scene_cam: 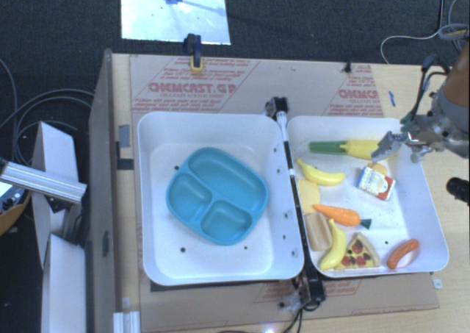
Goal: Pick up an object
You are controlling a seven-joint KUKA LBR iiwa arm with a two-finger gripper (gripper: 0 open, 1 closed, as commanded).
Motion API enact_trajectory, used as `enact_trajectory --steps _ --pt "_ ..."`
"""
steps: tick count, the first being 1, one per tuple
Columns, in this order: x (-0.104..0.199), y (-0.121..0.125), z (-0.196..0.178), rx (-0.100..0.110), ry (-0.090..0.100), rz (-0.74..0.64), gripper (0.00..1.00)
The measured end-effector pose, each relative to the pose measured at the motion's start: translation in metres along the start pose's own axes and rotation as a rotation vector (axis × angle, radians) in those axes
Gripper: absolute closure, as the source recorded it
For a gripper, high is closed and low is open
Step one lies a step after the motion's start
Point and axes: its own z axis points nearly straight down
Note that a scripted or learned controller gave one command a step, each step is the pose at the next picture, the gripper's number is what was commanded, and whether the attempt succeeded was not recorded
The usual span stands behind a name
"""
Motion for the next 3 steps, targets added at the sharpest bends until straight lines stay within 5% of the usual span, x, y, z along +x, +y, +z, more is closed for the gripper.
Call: enact_trajectory --steps 1,2,3 --pt "0.084 0.004 0.114 0.009 0.005 -0.008 0.00" --pt "0.078 0.075 0.144 -0.007 -0.001 -0.004 0.00" --pt "0.077 0.073 0.133 -0.004 0.000 -0.003 1.00"
